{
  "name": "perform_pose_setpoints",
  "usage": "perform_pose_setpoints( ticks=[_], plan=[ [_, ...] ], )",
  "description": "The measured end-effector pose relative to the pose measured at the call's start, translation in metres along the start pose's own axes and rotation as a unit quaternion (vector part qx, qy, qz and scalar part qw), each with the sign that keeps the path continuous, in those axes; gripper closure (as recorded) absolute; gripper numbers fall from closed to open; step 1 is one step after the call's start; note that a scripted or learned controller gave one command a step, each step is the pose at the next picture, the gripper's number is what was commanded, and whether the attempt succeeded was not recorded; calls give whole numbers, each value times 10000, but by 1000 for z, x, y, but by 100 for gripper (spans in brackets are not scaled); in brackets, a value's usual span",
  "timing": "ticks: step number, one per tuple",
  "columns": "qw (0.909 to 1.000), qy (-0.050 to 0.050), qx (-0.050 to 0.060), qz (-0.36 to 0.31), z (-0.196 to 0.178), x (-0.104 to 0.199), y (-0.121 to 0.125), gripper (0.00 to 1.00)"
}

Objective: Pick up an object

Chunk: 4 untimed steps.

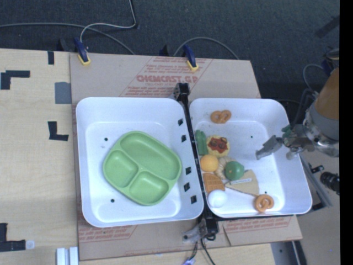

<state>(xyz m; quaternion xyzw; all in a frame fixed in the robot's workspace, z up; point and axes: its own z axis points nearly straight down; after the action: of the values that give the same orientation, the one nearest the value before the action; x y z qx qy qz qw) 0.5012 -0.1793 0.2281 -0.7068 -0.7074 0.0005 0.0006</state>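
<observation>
While the claw [274, 146] is hanging empty and apparently open above the right bin [276, 110], it is likely approaching; next, lowering onto the green ball [234, 169].

Dark carpet floor [231, 15], cables [129, 7]; cardboard sheet [165, 76] on wooden bench [27, 120].
</observation>
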Motion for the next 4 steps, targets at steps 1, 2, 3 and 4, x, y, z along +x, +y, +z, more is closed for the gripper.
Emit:
perform_pose_setpoints(
  ticks=[1,2,3,4],
  plan=[
    [10000,5,12,-1,94,28,41,0],
    [10000,3,4,-6,128,78,76,0],
    [10000,-14,-33,2,142,84,53,0],
    [10000,-6,-24,-1,142,76,98,0]
  ],
)
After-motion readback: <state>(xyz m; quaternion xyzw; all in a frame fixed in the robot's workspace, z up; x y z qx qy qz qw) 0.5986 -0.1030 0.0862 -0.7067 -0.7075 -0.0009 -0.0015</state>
